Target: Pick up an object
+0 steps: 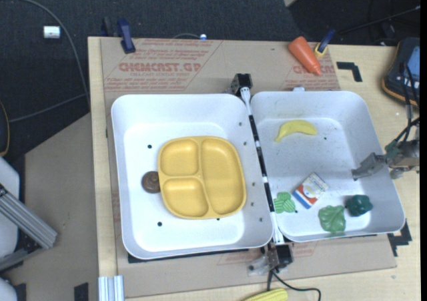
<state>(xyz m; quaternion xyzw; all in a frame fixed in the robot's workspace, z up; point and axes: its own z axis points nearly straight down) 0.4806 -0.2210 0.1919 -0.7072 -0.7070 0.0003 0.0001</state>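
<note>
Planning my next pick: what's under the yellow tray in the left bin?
A brown round thing pokes out from under the left edge of the yellow tray, on the left bin floor. The tray covers the rest of it and anything else beneath.

Grey metal end effector [369, 165]

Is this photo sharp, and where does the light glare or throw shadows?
Camera view: fairly soft overall; the gripper at the right bin's edge looks blurred; the white bins wash out brightly; the yellow tray casts only a faint shadow.
</note>
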